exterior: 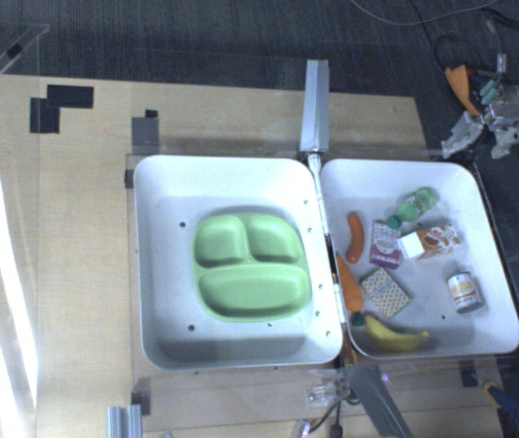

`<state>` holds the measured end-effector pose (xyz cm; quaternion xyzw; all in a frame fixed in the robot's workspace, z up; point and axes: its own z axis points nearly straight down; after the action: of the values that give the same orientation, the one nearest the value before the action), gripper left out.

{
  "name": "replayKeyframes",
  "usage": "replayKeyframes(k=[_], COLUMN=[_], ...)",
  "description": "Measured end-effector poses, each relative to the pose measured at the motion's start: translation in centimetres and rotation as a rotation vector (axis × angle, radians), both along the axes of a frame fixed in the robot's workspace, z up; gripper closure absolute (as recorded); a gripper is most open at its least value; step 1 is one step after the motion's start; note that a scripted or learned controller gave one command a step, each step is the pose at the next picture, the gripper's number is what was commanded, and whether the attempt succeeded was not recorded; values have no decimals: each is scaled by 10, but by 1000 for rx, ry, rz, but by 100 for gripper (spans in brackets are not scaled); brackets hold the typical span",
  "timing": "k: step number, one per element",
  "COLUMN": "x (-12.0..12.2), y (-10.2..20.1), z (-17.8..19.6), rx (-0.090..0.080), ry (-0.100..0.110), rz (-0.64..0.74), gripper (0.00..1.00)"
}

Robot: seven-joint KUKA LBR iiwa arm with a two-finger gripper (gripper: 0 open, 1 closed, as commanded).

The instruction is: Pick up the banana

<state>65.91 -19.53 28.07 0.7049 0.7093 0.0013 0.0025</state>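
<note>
Banana (394,333) lies in the right bin (492,245), lower left corner, close against the front wall, just below a carrot (349,286) and a checkered packet (385,290). Long axis runs roughly left-right across the frame, curve bowed downward. Gripper (496,121) sits at upper right, outside the bin, well apart; grip state cannot be told. Banana lies down-left from it, diagonally across the bin.
</note>
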Motion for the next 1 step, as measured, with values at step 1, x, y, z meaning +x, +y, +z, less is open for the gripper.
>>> replayKeyframes(k=[1], x=[-115], y=[-10], z=[-10], rx=[-1], ry=[-1], rz=[131], gripper=[0])
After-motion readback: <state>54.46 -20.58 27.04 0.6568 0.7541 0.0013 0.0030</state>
